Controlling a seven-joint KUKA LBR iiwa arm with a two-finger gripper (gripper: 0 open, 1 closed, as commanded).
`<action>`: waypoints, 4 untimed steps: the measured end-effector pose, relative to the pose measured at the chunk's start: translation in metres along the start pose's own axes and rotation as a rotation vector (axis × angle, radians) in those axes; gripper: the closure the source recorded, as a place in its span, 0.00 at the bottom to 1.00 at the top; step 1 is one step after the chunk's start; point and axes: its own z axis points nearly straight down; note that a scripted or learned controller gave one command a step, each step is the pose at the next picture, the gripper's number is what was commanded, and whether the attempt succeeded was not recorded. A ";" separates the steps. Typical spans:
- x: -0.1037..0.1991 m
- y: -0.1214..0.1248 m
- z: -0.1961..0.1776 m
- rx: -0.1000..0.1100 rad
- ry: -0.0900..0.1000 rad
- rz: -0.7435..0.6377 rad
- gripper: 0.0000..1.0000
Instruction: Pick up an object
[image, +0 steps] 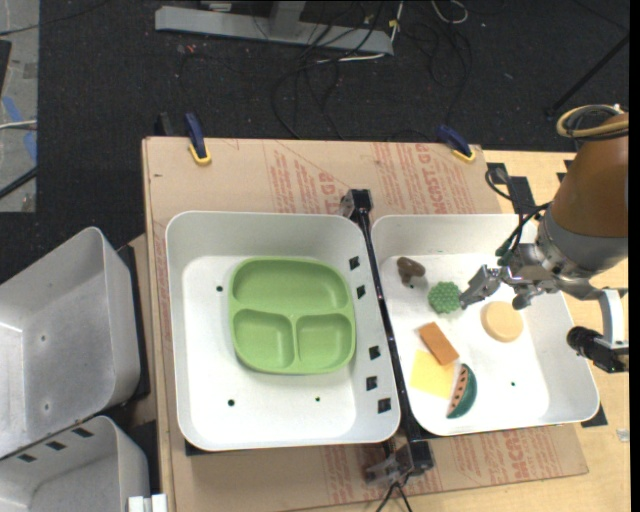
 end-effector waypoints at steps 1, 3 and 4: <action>0.000 0.003 -0.005 -0.010 -0.002 -0.002 0.00; 0.010 0.007 0.101 -0.014 -0.002 0.002 0.00; 0.011 0.009 0.088 -0.020 -0.002 0.001 1.00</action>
